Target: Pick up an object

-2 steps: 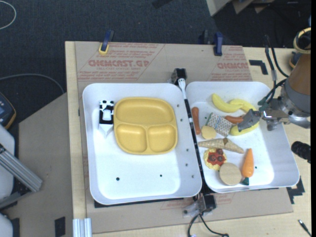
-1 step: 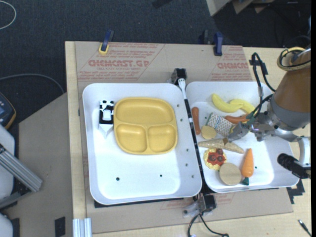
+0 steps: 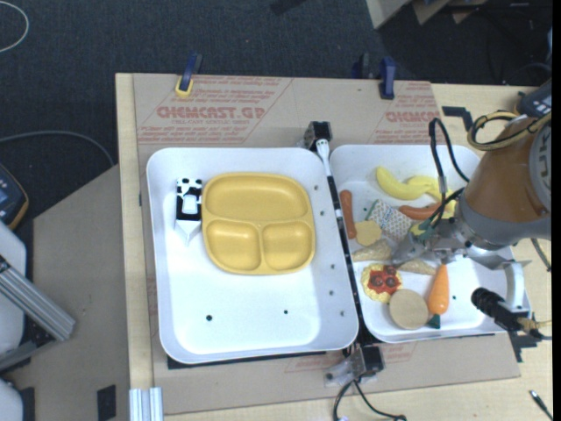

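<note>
The right bin (image 3: 396,151) holds several toy foods: a yellow banana (image 3: 399,182), a red sausage (image 3: 348,213), an orange carrot (image 3: 439,289), a pizza slice (image 3: 382,281), a round tan cookie (image 3: 408,309) and a small tan piece (image 3: 368,233). My gripper (image 3: 414,247) is low in the middle of this bin, reaching in from the right under the grey wrist and orange band. It sits just above the pizza slice and left of the carrot. Its tip blends with the grey items beneath it.
The left bin (image 3: 254,316) carries a yellow divided plate (image 3: 259,220) and a small black-and-white object (image 3: 188,202) at its left wall. A yellow clamp (image 3: 185,82) and a blue clamp (image 3: 387,77) grip the board's far edge. Black cables loop above the arm.
</note>
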{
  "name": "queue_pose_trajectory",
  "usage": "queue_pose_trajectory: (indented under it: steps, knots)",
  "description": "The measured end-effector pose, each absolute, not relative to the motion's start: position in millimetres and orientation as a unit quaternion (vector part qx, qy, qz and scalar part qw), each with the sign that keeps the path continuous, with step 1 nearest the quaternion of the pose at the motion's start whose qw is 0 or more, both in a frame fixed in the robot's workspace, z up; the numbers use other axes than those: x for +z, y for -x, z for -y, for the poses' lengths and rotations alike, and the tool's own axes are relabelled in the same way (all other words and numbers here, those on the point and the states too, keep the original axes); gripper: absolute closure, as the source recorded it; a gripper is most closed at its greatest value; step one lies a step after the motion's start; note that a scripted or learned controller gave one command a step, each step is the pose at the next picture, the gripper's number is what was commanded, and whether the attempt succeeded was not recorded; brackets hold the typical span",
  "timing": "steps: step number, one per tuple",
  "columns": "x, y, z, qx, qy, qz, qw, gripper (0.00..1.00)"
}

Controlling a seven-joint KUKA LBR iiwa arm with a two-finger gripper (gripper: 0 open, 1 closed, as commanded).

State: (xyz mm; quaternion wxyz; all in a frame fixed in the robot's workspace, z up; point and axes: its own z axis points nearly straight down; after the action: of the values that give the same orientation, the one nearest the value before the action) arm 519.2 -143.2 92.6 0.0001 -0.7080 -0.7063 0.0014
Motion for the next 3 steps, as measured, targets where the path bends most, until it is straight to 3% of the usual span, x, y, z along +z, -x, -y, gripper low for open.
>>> queue_pose_trajectory:
  steps: [1, 2, 3]
  knots:
    - [84, -518.8, 144, 0.0011, 0.708, 0.706, 0.000, 0.00]
    - [95, -519.6, 143, -0.0002, 0.708, 0.707, -0.001, 1.00]
    - [142, -528.8, 144, -0.0013, 0.707, 0.707, -0.003, 1.00]
